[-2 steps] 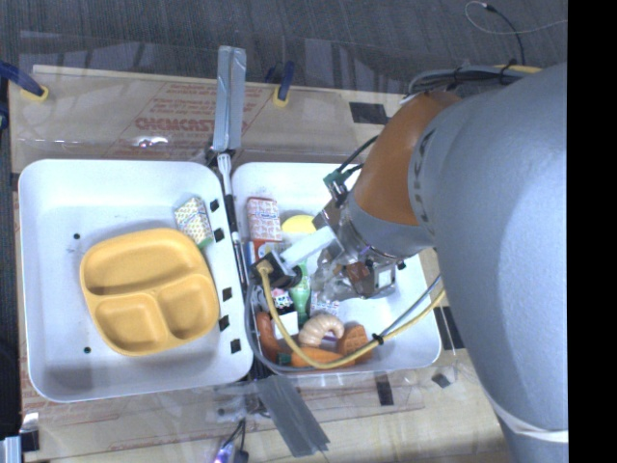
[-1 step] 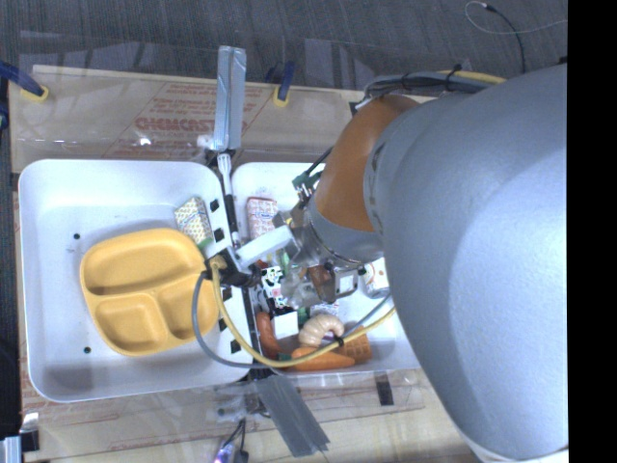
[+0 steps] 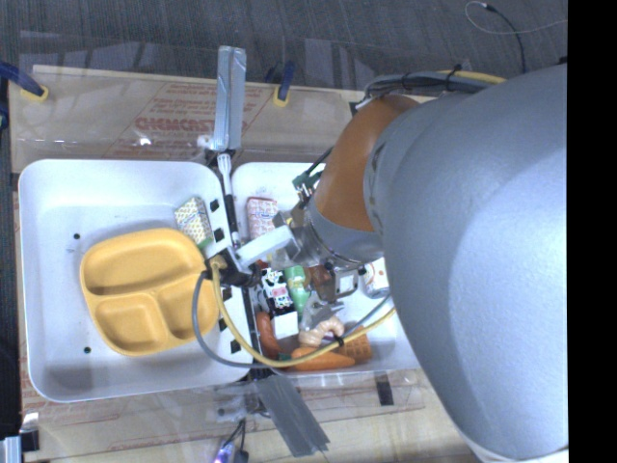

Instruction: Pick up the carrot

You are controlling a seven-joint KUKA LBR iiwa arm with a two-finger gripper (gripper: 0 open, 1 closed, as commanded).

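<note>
The carrot [image 3: 326, 361] lies flat along the near wall of the right bin [image 3: 253, 177], an orange tapered piece partly covered by other toys. My gripper [image 3: 307, 299] hangs low over the clutter in the middle of that bin, just behind the carrot. The grey arm with its orange band covers most of the bin's right half. A yellow cable loops from the wrist past the carrot's left end.
Around the gripper lie a green bottle [image 3: 294, 283], a black-and-white carton [image 3: 276, 294], a pink shrimp-like toy [image 3: 322, 332] and a pink packet [image 3: 260, 214]. The left bin [image 3: 58, 191] holds a yellow divided plate [image 3: 143, 285] and a patterned packet [image 3: 196, 222].
</note>
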